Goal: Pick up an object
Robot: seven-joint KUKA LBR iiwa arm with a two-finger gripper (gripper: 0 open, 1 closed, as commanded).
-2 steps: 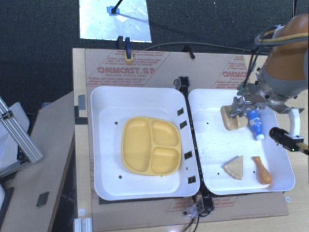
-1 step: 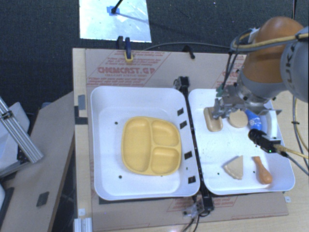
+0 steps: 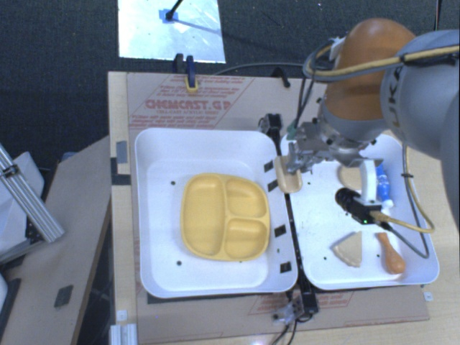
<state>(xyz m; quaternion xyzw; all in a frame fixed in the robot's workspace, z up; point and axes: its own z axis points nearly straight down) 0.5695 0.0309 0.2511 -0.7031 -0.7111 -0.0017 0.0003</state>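
My gripper [image 3: 290, 169] hangs over the divider between the two bins, at the left edge of the right bin [image 3: 417, 264]. A small tan block [image 3: 289, 184] sits between its fingers, and the fingers are shut on it. In the right bin lie a beige wedge [image 3: 348, 250], an orange drumstick-shaped piece [image 3: 389, 253] and a white and blue tube [image 3: 379, 183]. A pale tan round piece [image 3: 351, 175] is partly hidden under the arm.
The left bin [image 3: 162, 264] holds a yellow divided plate [image 3: 225, 216] near its middle. The arm's bulky orange and grey wrist [image 3: 366, 70] covers the back of the right bin. Black clips line the divider between the bins.
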